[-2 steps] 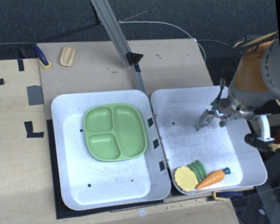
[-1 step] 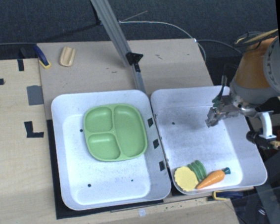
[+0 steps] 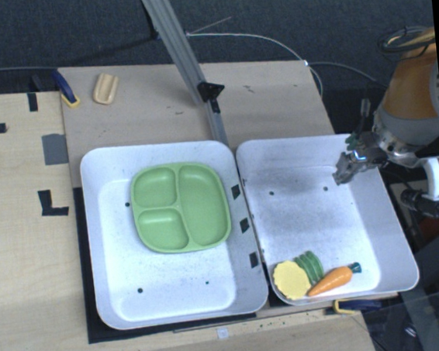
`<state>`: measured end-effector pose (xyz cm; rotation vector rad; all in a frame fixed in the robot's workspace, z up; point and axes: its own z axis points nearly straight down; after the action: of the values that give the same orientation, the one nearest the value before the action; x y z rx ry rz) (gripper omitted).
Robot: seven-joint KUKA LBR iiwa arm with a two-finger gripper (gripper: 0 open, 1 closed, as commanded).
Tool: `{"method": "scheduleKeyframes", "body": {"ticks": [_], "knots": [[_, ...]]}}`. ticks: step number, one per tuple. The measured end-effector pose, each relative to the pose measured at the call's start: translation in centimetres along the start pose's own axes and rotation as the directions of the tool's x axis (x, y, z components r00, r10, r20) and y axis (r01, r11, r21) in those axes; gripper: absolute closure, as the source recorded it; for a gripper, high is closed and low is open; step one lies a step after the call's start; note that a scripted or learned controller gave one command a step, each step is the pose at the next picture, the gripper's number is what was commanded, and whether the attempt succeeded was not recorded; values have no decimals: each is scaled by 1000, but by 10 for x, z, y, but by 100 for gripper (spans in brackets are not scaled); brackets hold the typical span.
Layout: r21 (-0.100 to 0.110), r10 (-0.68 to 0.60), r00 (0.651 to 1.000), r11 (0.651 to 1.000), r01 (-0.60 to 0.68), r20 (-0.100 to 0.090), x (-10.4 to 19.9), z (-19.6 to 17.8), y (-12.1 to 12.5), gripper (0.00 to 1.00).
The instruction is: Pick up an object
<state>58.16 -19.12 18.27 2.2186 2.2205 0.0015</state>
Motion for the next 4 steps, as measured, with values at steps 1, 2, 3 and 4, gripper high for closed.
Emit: {"method": "scheduleKeyframes", "body": {"ticks": [1,2,3,4], "knots": [[-3,-2,1000,1000,2,0,6,-61,-1,100],[1,-1,1000,1000,1,-1,7,-79,-1,100],[2,-5,1000,1000,5,-2,56,-83,7,100],[3,-7,1000,1000,7,-3,109,-87,14,100]]}}
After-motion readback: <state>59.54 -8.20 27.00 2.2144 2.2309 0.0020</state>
